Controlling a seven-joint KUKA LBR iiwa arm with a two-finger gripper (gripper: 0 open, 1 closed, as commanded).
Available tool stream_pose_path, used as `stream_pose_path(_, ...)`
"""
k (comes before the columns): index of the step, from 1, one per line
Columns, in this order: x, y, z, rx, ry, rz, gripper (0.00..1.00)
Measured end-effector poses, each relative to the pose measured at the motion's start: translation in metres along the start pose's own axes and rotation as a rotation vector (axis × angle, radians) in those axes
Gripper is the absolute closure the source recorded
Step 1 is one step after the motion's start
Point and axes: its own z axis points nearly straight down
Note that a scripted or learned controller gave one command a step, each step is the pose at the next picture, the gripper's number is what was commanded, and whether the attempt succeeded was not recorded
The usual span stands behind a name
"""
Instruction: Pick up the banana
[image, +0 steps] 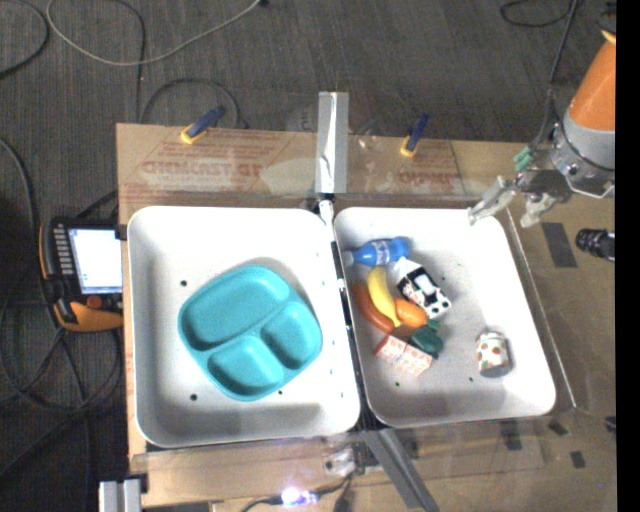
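I see banana (380, 293) in right bin (520, 330), long axis running away from me, wedged among toys beside blue bottle (381, 250). Claw (510, 195) hovers past bin's far right corner, empty; grip state unclear.

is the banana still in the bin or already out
In the bin. The banana lies in the right bin among the other items, with the gripper off near the bin's far corner.

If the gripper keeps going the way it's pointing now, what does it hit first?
The gripper points left and down over the right bin's top right corner. Straight on, it would probably meet bare bin floor first, short of the blue bottle and banana; depth is unclear.
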Motion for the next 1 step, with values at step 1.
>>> stream_pose_path(1, 0.0345, -0.0014, 0.1146, -0.001, -0.003, -0.104, 0.0)
